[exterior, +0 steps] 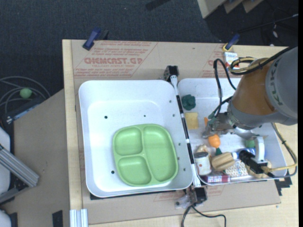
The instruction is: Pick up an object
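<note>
My gripper (pixel 214 126) hangs low over the left half of the right bin (pixel 204 86), at the end of the grey arm with its orange band. Just below it lies a small orange ball (pixel 214 140), very close to the gripper. A yellow block (pixel 191 120) lies to its left, and a dark green lump (pixel 189 100) sits farther back. Toward the front of the bin lie a small jar with a white label (pixel 202 161), a tan bread-like piece (pixel 222 161), a flat printed packet (pixel 233 173) and a white and blue bottle (pixel 260 147).
The left bin (pixel 94 103) holds a pale green divided plate (pixel 143 154). A black clip (pixel 171 72) sits on the wall between the bins at the back. The arm's bulk covers the right bin's back right part.
</note>
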`<state>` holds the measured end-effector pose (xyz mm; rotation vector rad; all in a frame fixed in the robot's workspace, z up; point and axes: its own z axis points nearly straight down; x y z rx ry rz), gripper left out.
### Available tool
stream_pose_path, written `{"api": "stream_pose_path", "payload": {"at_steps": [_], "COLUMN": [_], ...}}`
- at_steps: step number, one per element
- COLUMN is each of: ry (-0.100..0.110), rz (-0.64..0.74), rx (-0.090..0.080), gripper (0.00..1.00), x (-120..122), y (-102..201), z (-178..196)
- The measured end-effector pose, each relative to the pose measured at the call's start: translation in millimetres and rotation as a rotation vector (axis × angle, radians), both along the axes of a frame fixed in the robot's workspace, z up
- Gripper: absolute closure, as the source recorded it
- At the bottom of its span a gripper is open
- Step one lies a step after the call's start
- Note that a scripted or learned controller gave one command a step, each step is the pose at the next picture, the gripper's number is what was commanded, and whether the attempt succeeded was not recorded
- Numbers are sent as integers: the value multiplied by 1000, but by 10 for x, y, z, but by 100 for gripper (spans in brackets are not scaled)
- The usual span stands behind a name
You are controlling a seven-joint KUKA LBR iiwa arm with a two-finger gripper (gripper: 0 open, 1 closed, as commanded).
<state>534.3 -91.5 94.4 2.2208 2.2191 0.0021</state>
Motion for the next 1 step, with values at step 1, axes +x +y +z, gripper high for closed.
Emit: {"api": "stream_pose_path", "payload": {"at_steps": [1], "ry": [0], "rz": [2], "rx": [2], "gripper": [100], "x": [100], "y": [587], "z": [1295]}}
